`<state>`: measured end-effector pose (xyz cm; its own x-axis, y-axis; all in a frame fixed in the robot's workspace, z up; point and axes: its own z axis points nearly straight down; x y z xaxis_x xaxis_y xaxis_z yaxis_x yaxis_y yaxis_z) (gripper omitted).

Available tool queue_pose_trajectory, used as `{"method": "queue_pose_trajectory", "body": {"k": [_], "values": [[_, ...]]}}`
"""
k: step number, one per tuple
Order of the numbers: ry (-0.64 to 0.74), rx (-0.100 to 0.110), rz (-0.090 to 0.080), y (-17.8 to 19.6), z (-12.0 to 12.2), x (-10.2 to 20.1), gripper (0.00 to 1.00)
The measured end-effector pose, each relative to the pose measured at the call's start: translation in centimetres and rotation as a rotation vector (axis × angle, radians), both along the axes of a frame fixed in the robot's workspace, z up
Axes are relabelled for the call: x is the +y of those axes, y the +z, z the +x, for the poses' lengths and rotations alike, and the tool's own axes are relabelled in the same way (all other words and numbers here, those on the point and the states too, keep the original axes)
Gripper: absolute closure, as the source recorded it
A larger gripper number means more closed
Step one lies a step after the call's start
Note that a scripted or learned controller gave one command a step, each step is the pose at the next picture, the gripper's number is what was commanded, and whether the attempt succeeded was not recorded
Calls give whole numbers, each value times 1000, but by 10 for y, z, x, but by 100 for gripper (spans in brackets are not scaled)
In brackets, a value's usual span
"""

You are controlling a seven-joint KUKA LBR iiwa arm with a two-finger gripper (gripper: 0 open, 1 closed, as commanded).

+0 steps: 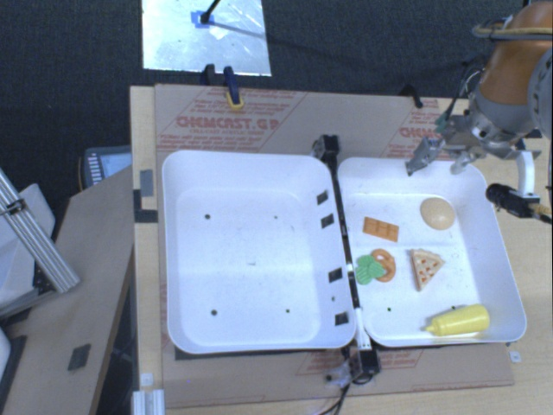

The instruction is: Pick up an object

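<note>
Several small items lie in the right bin (501, 258). A tan round bun (437, 213) rests near the back right, an orange cracker (381, 228) to its left. In front of them lie an orange pretzel (384, 265) with a green leaf (369, 270) against it, a triangular waffle slice (424, 268), and a yellow bottle (457, 320) on its side at the front. My gripper (441, 160) hovers over the bin's back edge, above and behind the bun. It is open, fingers spread, with nothing between them.
The left bin (173, 232) sits beside the right one, joined by a black clip strip (341, 249). Both rest on a cardboard sheet (259, 124). A black cable (518, 201) hangs off the arm's wrist over the bin's right rim.
</note>
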<state>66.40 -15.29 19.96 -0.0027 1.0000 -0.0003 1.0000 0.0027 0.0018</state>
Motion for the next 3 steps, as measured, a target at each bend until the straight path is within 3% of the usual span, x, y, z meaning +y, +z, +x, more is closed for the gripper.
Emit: {"method": "queue_pose_trajectory", "body": {"k": [1, 2, 3], "values": [[6, -7, 1, 181, -96, 58, 0], [7, -6, -1, 185, -93, 55, 100], [11, -3, 3, 205, -106, 158, 100]]}}
